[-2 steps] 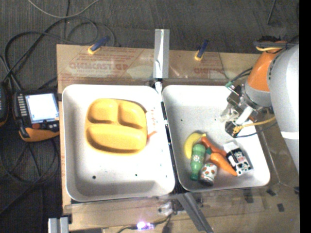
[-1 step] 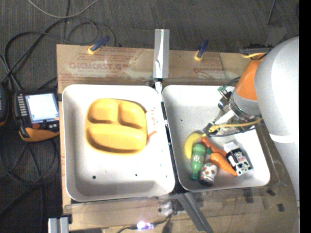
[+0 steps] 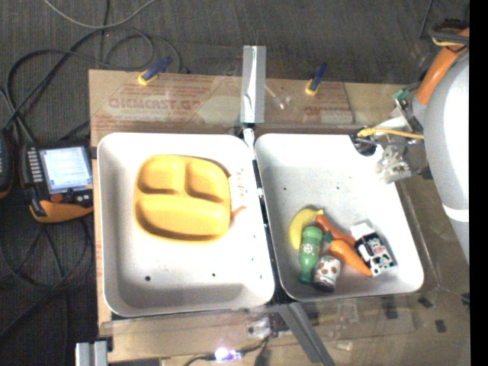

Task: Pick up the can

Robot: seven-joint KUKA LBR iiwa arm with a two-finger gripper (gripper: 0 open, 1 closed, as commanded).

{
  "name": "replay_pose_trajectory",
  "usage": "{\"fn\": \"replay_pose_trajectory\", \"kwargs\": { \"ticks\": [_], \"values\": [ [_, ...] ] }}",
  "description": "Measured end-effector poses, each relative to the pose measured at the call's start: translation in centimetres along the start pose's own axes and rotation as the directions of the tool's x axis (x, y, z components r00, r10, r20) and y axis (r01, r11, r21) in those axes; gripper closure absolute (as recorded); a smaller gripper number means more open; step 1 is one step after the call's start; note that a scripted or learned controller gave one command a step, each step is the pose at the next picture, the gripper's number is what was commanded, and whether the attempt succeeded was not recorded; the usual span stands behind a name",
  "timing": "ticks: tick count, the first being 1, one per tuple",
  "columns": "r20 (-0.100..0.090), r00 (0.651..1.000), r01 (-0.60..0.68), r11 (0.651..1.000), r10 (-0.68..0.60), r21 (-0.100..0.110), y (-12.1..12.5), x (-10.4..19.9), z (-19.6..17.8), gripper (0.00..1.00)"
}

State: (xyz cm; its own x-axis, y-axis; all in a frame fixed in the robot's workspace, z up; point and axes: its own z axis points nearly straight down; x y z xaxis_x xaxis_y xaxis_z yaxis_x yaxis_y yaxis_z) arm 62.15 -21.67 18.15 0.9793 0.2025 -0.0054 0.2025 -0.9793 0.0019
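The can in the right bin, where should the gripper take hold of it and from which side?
Probably best from above. The can sits low in the right bin, pressed against the green bottle on its left and the carrot on its upper right. Its lower and lower-right sides face bare bin floor, so grip across its round body, one finger there and one wedged into the gap on the bottle's side.

Yellow tray [image 3: 183,197] in L bin [image 3: 114,227], banana [image 3: 300,223], carrot [image 3: 347,252], green bottle [image 3: 309,253] in R bin [image 3: 335,166]
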Motion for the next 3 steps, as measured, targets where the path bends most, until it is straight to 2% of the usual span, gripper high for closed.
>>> {"fn": "replay_pose_trajectory", "kwargs": {
  "ticks": [1,2,3],
  "values": [
    [-0.001,0.991,0.136,0.991,-0.136,0.0,-6.2,4.9,-9.1,1.0],
    [0.001,1.0,0.002,1.0,-0.002,0.001,-4.0,-1.7,-4.6,1.0],
    [0.001,1.0,-0.003,1.0,0.003,0.003,-2.3,-2.9,3.2,1.0]
  ]
}}
